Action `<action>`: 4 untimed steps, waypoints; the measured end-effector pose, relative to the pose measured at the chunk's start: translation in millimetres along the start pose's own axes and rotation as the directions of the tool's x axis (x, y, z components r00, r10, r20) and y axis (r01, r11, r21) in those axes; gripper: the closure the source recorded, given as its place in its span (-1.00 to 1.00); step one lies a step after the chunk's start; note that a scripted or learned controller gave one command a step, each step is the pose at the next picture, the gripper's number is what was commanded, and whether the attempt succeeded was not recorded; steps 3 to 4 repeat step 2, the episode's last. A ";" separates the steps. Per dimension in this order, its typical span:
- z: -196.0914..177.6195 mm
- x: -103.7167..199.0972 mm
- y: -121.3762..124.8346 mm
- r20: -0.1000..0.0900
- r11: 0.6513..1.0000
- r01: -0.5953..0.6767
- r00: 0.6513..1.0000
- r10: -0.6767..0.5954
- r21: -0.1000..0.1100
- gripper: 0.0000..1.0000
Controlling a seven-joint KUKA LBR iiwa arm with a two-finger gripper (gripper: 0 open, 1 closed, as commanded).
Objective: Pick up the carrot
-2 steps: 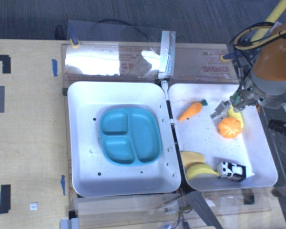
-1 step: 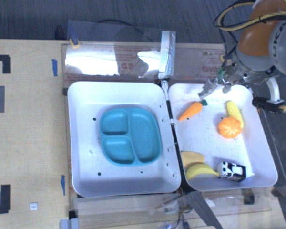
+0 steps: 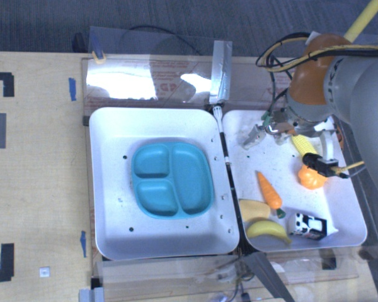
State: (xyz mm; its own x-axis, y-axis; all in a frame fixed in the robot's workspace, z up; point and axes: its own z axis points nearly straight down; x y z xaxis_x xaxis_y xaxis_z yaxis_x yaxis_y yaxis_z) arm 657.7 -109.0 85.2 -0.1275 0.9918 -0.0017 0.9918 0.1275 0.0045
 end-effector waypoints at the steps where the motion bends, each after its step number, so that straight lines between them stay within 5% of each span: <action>1: -12.1 -50.0 -103.9 0.000 0.984 -0.175 0.985 0.175 0.011 -1.00; 2: -17.5 -62.5 -182.4 0.000 0.966 -0.260 0.966 0.260 0.011 -1.00; 4: -17.5 -62.5 -182.4 0.000 0.966 -0.260 0.966 0.260 0.011 -1.00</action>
